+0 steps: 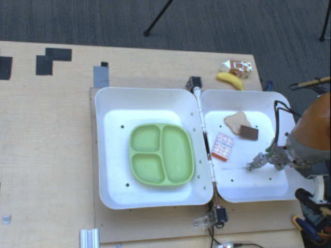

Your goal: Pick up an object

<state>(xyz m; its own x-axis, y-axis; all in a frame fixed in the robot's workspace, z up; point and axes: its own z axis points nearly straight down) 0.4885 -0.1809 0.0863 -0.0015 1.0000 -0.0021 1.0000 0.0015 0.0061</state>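
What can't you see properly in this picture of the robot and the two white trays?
- The hand in the right bin: too small and blurred to tell how it is set.
- The arm: cut off by the right edge.
- The red and white card: print too small to read.
- The small packet beside the banana on the bench: too small to identify.
- The brown block covers part of the tan slice.

green plate [161,155] – white bins [111,190]; red-and-white checked packet [223,146], brown block [249,133], yellow banana [229,80].

plate [161,155] in left bin [111,190], card [223,146] perhaps right
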